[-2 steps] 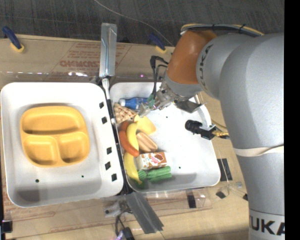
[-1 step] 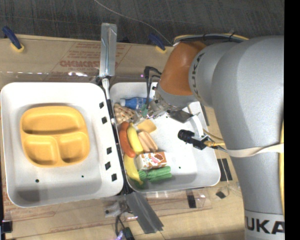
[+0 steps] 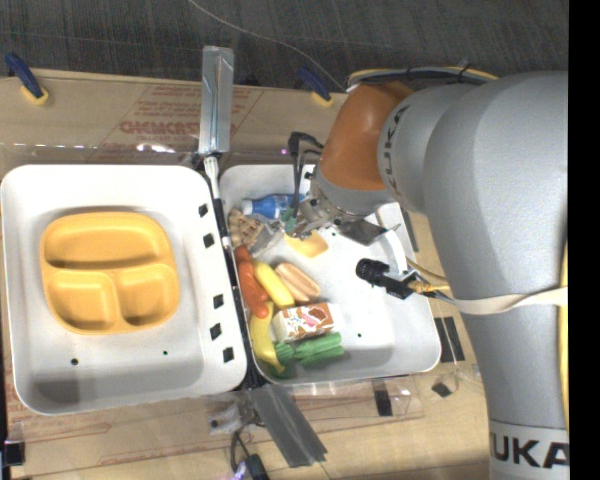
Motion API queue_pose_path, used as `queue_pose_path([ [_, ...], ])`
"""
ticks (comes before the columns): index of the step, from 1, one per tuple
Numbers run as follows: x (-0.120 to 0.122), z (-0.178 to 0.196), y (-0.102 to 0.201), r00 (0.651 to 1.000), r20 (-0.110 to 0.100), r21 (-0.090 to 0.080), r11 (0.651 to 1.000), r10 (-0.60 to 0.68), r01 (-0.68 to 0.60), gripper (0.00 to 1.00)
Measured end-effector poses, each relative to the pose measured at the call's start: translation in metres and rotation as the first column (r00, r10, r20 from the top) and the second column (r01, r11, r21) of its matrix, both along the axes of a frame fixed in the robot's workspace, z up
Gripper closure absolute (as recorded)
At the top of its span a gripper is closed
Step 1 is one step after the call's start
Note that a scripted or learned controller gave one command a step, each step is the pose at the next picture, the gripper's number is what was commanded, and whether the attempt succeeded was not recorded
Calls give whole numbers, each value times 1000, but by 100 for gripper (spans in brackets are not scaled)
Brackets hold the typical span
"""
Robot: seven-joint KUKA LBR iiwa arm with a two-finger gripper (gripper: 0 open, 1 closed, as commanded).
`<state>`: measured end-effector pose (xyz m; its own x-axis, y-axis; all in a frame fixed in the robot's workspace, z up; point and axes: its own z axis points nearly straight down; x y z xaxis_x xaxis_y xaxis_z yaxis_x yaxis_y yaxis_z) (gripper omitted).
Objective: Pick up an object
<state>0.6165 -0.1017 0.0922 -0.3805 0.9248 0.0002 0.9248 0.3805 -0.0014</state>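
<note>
Two bins: gripper (image 3: 302, 220) low in right bin (image 3: 410, 340) over toy food; finger state unclear. Yellow tray (image 3: 108, 269) left.

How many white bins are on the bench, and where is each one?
2. The left bin holds a yellow divided tray. The right bin lies beside it, holding toy food items, with the arm reaching over it.

"UKA", seemingly, on arm base (image 3: 525, 453)
</note>
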Motion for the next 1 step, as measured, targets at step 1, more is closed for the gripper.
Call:
queue_pose_path([
  [1,-84,18,-11,1000,-1,0,1000,13,-13,0],
])
